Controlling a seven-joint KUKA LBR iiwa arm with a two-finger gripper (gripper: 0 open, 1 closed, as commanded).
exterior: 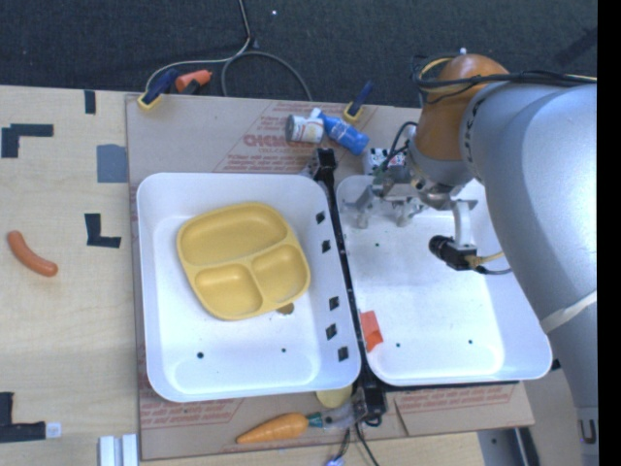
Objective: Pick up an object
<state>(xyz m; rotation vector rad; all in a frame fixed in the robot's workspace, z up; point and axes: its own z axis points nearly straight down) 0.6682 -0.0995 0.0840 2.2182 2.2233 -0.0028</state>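
Yellow divided plate (245, 258) lies flat in the left bin (155, 289), well left of the gripper (381, 205), whose jaws hang spread and unladen over the right bin's (505, 352) far-left corner.

A: The yellow divided plate (245, 258) looks like smooth, slightly glossy plastic, and so do the white bins (155, 289).

B: Cardboard sheet (233, 144) underneath is matt; the arm (529, 163) shows smooth grey metal.
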